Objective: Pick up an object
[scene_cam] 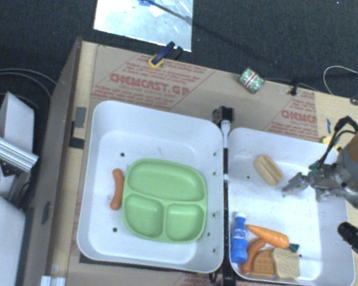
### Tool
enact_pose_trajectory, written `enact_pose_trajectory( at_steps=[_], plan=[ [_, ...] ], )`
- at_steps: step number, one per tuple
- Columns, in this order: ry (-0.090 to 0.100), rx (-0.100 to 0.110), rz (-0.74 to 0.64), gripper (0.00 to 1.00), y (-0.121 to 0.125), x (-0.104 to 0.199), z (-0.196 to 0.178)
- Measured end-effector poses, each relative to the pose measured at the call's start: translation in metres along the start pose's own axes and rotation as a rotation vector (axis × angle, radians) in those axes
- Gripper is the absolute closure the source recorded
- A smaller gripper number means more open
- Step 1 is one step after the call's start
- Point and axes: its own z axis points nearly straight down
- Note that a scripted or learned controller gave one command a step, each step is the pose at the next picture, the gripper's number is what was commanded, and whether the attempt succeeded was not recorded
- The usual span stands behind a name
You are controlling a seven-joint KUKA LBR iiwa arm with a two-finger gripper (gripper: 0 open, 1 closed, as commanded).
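From the overhead camera, the gripper (297, 185) hovers in the right bin (334, 235), holding nothing; I cannot tell whether it is open. The bread roll (267, 169) lies just to its left, long axis slanting down-right toward it.

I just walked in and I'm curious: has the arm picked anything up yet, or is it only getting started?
Nothing looks picked up yet. The gripper hangs over the right bin, just right of the bun, and I see nothing between its fingers. The bottle, carrot and bread lie at that bin's near edge; the sausage lies by the green tray in the left bin. The grasp and lift are left.
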Motion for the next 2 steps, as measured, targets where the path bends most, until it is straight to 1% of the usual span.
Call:
enact_pose_trajectory(
  at_steps=[1,2],
  plan=[
    [-0.001,-0.002,-0.001,0.00,0.042,0.018,0.059],
    [-0.002,-0.002,0.005,0.00,-0.084,-0.031,0.058]
  ],
)
